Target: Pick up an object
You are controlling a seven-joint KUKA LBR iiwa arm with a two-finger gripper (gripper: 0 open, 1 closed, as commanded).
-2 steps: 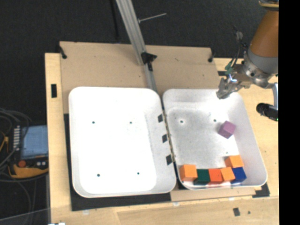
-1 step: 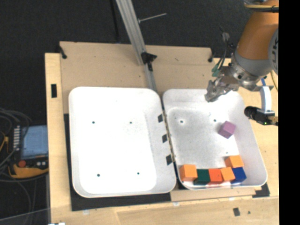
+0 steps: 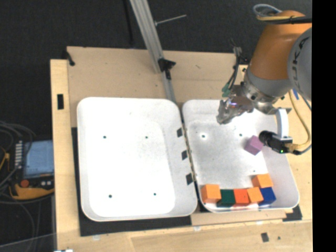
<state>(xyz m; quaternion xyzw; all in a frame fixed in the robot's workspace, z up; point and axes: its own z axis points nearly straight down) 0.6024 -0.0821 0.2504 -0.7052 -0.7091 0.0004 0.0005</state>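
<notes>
My gripper [image 3: 226, 115] hangs over the back part of the right bin [image 3: 220, 156], near its far left corner. Nothing shows between its fingers. A purple block [image 3: 253, 145] lies alone on the bin floor, to the right of and nearer than the gripper. Along the bin's front edge sits a row of blocks: an orange block [image 3: 211, 192], a green block [image 3: 227, 197], a red-orange block [image 3: 241, 196], another orange block [image 3: 254, 194] and a blue block [image 3: 268, 194]. One more orange block [image 3: 262, 181] sits just behind the blue one.
The left bin [image 3: 128, 156] lies beside the right one, with a few small dark dots on its floor. A slanted metal rail [image 3: 149, 35] rises behind the bins. Cables and a blue box [image 3: 39, 159] lie off the bench at the left.
</notes>
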